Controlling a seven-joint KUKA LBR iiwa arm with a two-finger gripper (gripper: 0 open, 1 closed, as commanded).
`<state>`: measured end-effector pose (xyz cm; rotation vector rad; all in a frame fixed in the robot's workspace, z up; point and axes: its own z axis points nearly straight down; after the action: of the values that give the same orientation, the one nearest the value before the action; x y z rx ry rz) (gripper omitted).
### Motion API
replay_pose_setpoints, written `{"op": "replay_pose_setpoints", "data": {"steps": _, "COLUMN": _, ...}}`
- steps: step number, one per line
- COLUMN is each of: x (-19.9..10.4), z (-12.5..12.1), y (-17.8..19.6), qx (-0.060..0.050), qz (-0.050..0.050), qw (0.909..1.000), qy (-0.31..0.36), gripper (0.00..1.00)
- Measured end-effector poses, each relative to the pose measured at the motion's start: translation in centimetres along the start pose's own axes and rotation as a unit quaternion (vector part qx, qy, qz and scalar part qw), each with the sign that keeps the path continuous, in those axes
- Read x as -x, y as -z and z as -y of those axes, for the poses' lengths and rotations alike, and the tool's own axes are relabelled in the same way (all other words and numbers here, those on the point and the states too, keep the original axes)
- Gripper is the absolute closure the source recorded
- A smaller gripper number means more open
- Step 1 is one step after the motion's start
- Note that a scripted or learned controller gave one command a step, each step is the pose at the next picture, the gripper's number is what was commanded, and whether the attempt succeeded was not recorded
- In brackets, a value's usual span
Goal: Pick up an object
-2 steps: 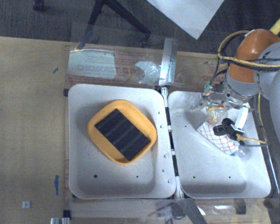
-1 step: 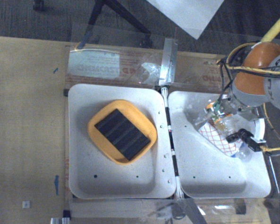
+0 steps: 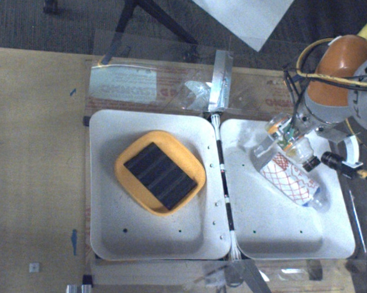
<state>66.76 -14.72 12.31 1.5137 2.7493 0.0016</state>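
Now on approach step: my gripper [image 3: 282, 141] hovers over bottle [image 3: 291, 179], right bin [image 3: 326, 244]; jaw state can't tell. Next: descend, clamp.

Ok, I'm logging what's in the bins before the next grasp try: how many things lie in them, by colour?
Yellow-orange with a dark ribbed top: 1, the yellow object in the left bin.
Clear with a red-and-white label: 1, the plastic bottle in the right bin, just under the gripper.
Total: 2
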Motion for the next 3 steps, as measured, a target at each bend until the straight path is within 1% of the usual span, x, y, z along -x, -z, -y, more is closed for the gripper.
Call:
{"op": "replay_pose_setpoints", "data": {"steps": 1, "x": 0.0, "z": 0.0, "y": 0.0, "qx": 0.0, "qz": 0.0, "qw": 1.0, "qy": 0.0, "gripper": 0.0}}
{"op": "replay_pose_setpoints", "data": {"steps": 2, "x": -5.9, "z": 1.3, "y": 6.6, "qx": -0.001, "qz": -0.002, "qw": 0.998, "qy": -0.062, "gripper": 0.0}}
{"op": "replay_pose_setpoints", "data": {"steps": 3, "x": -0.4, "z": 0.0, "y": -2.7, "qx": -0.005, "qz": -0.003, "qw": 0.9994, "qy": -0.033, "gripper": 0.0}}
